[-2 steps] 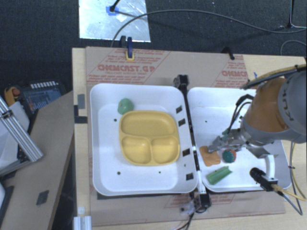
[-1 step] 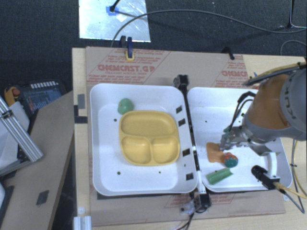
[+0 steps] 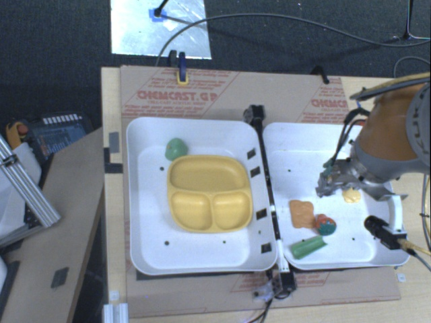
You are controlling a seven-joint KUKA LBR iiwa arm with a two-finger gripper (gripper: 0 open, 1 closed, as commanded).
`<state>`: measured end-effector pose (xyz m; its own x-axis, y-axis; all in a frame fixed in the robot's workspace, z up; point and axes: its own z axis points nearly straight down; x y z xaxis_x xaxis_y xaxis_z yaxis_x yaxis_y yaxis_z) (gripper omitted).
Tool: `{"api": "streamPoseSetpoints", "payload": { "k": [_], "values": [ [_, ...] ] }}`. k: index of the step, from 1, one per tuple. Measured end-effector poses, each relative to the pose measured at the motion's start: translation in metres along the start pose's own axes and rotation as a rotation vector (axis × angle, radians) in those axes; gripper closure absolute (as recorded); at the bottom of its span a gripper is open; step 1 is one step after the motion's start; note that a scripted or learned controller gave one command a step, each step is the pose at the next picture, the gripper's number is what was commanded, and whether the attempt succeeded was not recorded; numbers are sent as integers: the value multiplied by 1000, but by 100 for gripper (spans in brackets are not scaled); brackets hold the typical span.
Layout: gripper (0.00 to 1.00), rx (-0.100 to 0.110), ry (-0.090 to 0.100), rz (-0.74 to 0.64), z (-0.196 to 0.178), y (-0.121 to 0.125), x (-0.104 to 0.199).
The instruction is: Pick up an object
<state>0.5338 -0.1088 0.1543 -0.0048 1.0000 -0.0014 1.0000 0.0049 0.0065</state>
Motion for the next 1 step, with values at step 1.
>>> {"api": "streamPoseSetpoints", "payload": {
  "k": [1],
  "values": [
    [100, 1, 0, 1, -58, 8, -7]
  ]
}}
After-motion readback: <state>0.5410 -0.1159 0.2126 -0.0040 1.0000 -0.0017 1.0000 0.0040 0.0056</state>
